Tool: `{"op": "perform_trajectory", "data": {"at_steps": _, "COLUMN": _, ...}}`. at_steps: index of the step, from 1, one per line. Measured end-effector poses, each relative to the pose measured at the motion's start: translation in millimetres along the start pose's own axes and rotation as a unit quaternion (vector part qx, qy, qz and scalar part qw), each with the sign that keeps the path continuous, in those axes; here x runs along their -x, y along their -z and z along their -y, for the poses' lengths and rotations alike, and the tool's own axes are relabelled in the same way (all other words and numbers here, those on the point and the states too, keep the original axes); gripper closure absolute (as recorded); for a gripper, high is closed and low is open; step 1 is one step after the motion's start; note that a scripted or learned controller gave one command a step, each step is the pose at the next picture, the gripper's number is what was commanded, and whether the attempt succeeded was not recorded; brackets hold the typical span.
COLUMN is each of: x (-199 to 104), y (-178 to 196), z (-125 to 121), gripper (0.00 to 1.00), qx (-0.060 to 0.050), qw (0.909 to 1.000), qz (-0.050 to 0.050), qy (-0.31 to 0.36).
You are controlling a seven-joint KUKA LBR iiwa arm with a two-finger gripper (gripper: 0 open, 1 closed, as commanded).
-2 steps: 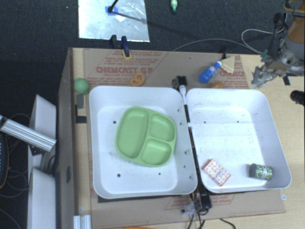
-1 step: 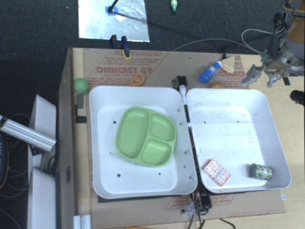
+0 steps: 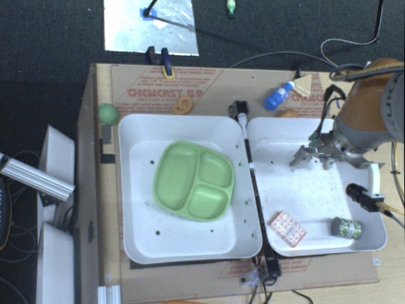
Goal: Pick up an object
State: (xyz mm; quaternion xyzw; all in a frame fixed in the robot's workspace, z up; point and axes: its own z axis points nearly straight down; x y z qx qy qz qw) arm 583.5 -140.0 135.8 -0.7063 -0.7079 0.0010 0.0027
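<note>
**Spread gripper over right bin, two small items toward the front rim**

Nearest, by the front rim of the right bin (image 3: pixel 304 195): checkered red-and-white packet (image 3: pixel 288 228), lying flat, left of the rim's middle. Toward the front right corner, well apart from the packet: small green-labelled can (image 3: pixel 346 228), on its side. Farther back, over bare white floor near the bin's middle: gripper (image 3: pixel 310 160), fingers spread, pinching nothing, apart from both items. In the left bin (image 3: pixel 145 233): green divided plate (image 3: pixel 193 181), set askew, taking up most of the floor. Behind the bins, on red-printed cardboard (image 3: pixel 209 81): blue bottle (image 3: pixel 277 98) just beyond the right bin's far rim, orange ring (image 3: pixel 183 104) just beyond the left bin's far rim, green ball (image 3: pixel 108 113) off the left bin's far left corner. Beyond the bench: dark carpet (image 3: pixel 50 43), silvery sheet (image 3: pixel 126 24), small green item (image 3: pixel 231 5).
</note>
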Motion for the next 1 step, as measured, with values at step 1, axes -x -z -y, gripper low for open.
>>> {"op": "perform_trajectory", "data": {"at_steps": 1, "x": 67.5, "y": 52.9, "z": -83.1, "gripper": 0.00, "qx": 0.006, "qw": 1.0000, "qz": 0.003, "qy": 0.000}}
